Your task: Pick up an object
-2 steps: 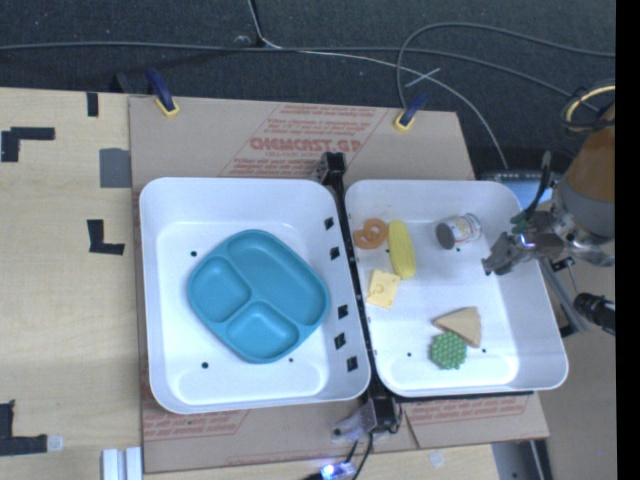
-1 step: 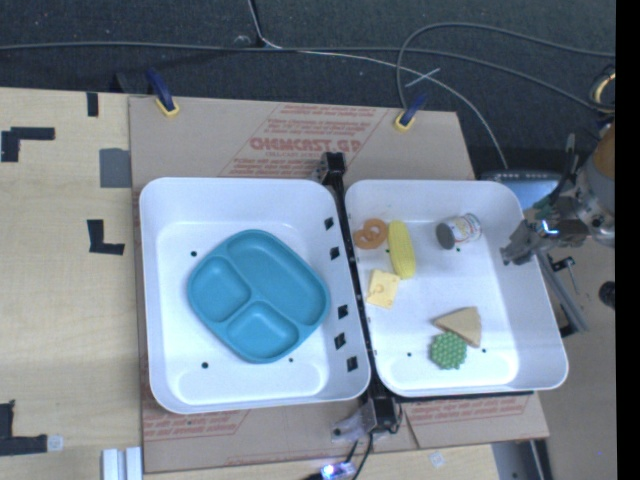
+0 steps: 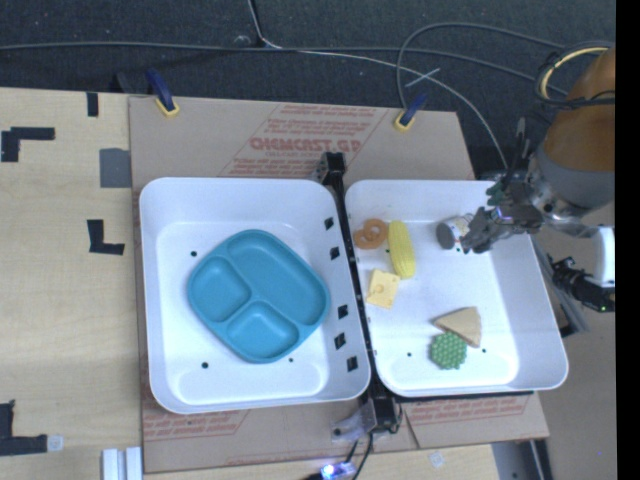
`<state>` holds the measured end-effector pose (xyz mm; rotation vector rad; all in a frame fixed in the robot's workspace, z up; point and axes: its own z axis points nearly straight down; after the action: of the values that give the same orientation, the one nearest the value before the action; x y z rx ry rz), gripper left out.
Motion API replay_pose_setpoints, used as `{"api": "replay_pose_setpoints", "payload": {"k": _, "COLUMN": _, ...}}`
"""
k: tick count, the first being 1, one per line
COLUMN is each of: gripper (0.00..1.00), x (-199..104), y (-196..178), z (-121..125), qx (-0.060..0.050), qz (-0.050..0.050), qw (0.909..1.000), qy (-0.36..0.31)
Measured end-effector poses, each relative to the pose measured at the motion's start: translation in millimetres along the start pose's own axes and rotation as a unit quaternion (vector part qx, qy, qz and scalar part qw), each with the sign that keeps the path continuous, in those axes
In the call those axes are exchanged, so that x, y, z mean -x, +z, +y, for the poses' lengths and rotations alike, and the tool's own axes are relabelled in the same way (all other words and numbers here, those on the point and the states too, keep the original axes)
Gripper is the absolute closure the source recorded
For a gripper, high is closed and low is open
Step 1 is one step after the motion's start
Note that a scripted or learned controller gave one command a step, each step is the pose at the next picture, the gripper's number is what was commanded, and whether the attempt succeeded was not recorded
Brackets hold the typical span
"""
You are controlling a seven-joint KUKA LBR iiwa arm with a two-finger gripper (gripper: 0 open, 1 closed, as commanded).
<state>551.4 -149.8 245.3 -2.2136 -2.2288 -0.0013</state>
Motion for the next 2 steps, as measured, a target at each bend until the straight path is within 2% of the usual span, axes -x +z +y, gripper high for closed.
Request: {"api": "replay_pose_setpoints", "payload": {"k": 2, "gripper": 1.0, "x": -109.7, "y": -9.9, "z": 23.7, "qx": -0.001, "qz": 0.001, "qw": 1.0, "qy": 0.0}}
